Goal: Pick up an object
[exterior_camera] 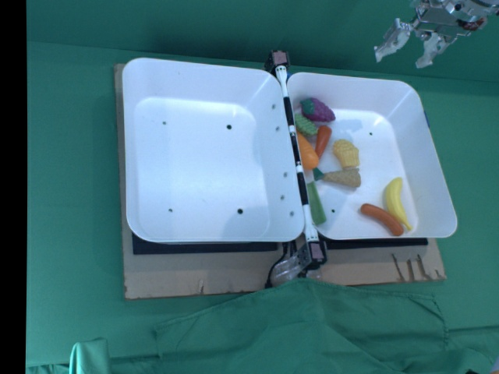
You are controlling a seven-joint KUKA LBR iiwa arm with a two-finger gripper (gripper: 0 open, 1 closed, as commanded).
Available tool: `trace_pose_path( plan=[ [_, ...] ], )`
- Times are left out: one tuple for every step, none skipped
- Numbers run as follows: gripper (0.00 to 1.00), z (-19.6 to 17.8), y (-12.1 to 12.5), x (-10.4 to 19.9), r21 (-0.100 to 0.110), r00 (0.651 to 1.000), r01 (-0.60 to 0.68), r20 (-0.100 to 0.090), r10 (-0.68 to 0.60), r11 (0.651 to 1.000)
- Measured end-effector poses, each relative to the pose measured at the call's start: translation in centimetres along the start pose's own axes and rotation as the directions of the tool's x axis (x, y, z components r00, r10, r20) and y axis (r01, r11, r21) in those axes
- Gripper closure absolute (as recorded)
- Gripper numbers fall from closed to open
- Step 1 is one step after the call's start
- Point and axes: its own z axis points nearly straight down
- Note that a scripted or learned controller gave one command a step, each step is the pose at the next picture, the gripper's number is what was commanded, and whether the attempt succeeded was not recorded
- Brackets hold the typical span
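While the green-draped counter (70, 170) stretches out under everything, a brown cardboard sheet (203, 275) sits on top of it, carrying the two shallow white bins side by side. Left bin (156, 84) shows bare white floor with a few small dark holes. Right bin (421, 131) holds all the toy food — and it's crowded toward the divider between the bins. Up at the top right, the gripper (412, 45) hangs over the green cloth, beyond the right bin's far corner, well apart from every toy, its fingers (390, 41) spread apart with nothing between them. Down in the bin: a yellow banana (395, 201) near the front right, a red-orange sausage (382, 219) just beside it, a purple bunch (318, 109) at the back, an orange carrot-like piece (307, 153) against the divider, a yellow corn piece (346, 153) mid-bin, a tan wedge (343, 178) just below it — and a slim green stick (316, 202) along the divider.
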Motion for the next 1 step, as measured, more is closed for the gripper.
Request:
trace_pose_path(
  plan=[
    [0.0,-3.11,1.79,7.17,0.007,1.0,0.004,-0.004,-0.004,1.0]
  ],
)
